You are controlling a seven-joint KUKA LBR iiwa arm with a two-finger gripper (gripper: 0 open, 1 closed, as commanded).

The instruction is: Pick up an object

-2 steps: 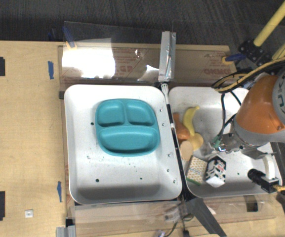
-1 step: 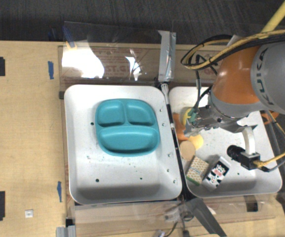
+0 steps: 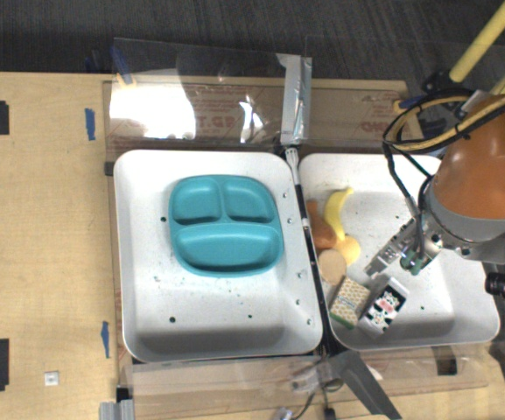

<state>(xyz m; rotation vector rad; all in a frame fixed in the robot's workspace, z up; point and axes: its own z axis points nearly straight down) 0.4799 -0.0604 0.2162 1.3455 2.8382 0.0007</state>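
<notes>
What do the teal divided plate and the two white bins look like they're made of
The teal divided plate looks like moulded plastic with a smooth, slightly glossy finish: uniform colour, rounded compartment edges, soft highlights. The left bin and right bin look like thin formed plastic, matte to satin white, with rounded corners and dark speckles; painted metal cannot be ruled out from this view.

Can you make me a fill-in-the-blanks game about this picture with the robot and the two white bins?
1. The teal plastic divided plate lies in the ____ white bin.
2. The plate has ____ compartments.
3. The curved yellow banana lies in the ____ white bin.
4. The robot's hand hangs over the ____ bin.

Missing words: left; three; right; right
</notes>
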